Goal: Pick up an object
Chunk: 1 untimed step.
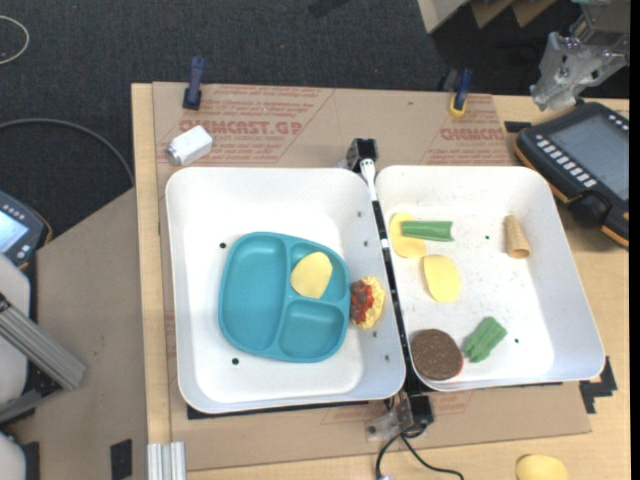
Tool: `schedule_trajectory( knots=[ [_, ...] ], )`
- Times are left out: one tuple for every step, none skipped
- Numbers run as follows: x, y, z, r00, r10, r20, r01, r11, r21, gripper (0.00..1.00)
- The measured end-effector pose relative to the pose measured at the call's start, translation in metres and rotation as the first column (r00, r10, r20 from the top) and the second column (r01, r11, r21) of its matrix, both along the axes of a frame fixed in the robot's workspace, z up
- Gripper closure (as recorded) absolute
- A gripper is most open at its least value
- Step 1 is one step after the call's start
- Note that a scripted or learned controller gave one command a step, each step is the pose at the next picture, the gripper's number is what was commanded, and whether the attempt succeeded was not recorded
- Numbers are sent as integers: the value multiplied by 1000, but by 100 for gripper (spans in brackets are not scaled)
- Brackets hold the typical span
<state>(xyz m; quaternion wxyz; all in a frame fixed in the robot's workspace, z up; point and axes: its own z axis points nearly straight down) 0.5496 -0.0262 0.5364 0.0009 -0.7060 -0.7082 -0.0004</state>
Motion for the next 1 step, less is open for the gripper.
schedule_trajectory(
  knots=[
    [-70,125,-95,1000,13,-12,-13,1000,-1,100]
  ],
)
